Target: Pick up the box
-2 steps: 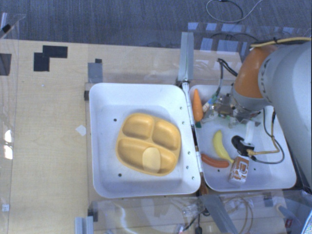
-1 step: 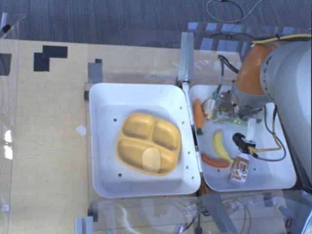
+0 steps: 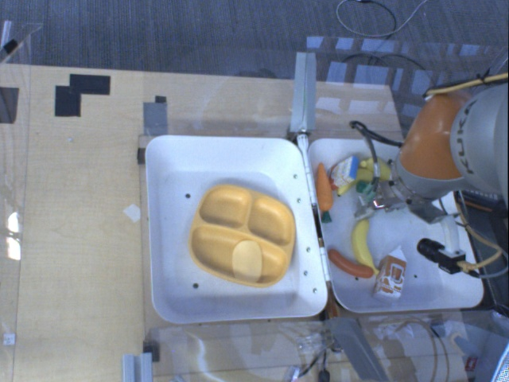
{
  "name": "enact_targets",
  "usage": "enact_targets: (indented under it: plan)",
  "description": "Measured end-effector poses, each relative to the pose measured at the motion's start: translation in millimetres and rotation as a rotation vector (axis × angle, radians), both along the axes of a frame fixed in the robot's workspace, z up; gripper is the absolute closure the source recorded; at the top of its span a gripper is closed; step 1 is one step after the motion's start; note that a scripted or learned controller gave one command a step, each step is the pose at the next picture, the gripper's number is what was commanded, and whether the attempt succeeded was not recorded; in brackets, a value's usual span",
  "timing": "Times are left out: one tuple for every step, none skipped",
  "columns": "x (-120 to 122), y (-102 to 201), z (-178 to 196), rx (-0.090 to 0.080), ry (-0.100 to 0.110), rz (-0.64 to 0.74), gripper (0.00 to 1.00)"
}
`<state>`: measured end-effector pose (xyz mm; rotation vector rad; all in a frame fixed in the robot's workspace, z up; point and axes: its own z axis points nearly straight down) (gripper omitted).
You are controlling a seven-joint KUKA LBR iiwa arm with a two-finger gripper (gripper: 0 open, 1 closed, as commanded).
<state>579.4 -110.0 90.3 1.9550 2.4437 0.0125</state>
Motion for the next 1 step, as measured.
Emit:
enact_targets:
  plan:
    - [5.4,-73.1,-0.8,-0.002,0.003,-0.052,1.0]
